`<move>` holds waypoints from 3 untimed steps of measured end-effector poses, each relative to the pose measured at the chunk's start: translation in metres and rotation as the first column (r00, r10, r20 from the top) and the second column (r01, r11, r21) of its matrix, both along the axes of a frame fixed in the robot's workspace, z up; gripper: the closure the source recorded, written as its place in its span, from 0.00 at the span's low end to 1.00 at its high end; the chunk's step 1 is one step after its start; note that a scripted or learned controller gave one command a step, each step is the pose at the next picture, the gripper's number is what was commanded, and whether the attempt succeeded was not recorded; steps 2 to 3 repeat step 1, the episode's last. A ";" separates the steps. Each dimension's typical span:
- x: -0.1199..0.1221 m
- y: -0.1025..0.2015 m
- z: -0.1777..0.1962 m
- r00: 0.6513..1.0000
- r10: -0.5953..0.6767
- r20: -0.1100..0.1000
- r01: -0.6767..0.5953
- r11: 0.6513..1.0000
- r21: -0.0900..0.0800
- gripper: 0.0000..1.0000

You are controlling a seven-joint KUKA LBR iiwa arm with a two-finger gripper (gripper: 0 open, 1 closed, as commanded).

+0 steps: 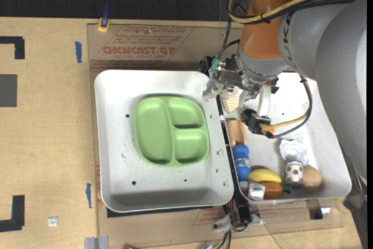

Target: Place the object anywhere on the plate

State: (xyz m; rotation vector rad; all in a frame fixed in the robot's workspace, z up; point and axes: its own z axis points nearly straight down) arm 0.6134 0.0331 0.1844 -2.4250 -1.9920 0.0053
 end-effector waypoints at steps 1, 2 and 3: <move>0.000 0.000 0.000 1.000 0.000 0.000 0.000 1.000 0.000 0.00; 0.000 0.000 0.000 1.000 0.000 0.000 0.000 1.000 0.000 0.00; 0.000 0.000 0.000 1.000 0.000 0.000 0.000 1.000 0.000 0.00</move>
